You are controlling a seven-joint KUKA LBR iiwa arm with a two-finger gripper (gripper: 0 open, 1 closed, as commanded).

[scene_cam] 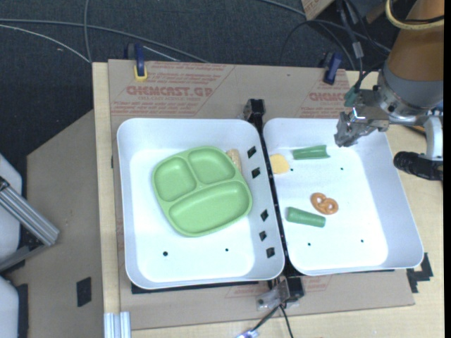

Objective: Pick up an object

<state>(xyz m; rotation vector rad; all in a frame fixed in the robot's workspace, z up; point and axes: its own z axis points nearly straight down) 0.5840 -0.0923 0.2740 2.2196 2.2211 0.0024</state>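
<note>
The claw (350,134), its opening impossible to tell, is poised at the right bin's (394,248) far edge; the green stick (310,153) just beside it is best approached squarely from above.

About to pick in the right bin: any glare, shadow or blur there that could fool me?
Camera view: the right bin is evenly lit, bright white, with no hard glare; the pretzel and both green pieces look sharp, with faint shadows; the gripper is slightly soft and hangs over the bin's upper edge; the arm is cut off by the frame.
</note>
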